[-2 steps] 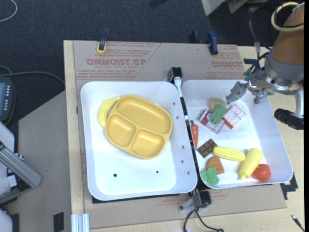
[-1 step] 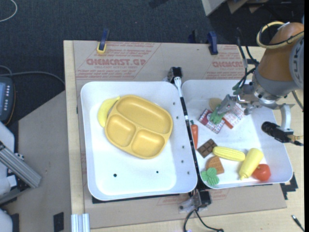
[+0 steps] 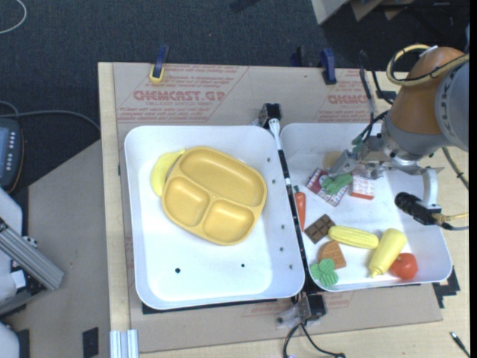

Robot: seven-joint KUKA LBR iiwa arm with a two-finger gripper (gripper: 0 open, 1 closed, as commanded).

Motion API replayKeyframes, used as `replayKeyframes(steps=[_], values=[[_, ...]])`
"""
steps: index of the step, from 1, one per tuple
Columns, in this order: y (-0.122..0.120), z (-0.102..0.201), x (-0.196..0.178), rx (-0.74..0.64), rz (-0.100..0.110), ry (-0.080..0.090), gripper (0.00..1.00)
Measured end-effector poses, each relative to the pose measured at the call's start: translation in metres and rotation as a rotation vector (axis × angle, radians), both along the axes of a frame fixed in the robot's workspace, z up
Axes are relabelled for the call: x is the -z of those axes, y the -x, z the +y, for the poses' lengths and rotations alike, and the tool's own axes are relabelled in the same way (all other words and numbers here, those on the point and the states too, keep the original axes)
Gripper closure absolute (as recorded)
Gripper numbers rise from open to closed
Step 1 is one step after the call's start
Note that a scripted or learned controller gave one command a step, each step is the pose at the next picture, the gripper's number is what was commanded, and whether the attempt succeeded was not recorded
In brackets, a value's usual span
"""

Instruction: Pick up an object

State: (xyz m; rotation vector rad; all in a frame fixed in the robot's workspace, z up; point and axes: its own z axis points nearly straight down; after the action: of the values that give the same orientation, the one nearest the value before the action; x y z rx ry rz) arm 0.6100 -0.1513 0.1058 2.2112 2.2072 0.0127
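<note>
I have the gripper (image 3: 344, 164) low over the right bin's (image 3: 436, 233) far edge, above a green piece (image 3: 339, 181) (fingers blurred, so I cannot tell their state). Corn (image 3: 353, 236) lies toward the near edge; the middle floor is bare.

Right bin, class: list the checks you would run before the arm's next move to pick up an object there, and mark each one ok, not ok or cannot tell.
1. Tool is over the right bin: ok.
2. Objects lie within the bin's walls: ok; corn cob, yellow bottle, tomato.
3. An object lies beneath the tool: ok; green piece on red-and-white packets.
4. That target stands apart from its neighbours: not ok; the pieces overlap.
5. Tool already holds something: cannot tell.
6. Yellow divided tray in the left bin is out of the way: ok.
</note>
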Motion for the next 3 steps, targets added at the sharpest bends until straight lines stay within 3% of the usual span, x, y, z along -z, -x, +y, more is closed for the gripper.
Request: replayKeyframes(steps=[1,2,3], values=[[-0.001,0.001,-0.01,0.0,-0.001,-0.002,1.0],[0.001,0.003,-0.074,-0.002,0.011,-0.005,1.0],[-0.001,0.003,-0.123,-0.003,0.011,-0.004,1.0]])
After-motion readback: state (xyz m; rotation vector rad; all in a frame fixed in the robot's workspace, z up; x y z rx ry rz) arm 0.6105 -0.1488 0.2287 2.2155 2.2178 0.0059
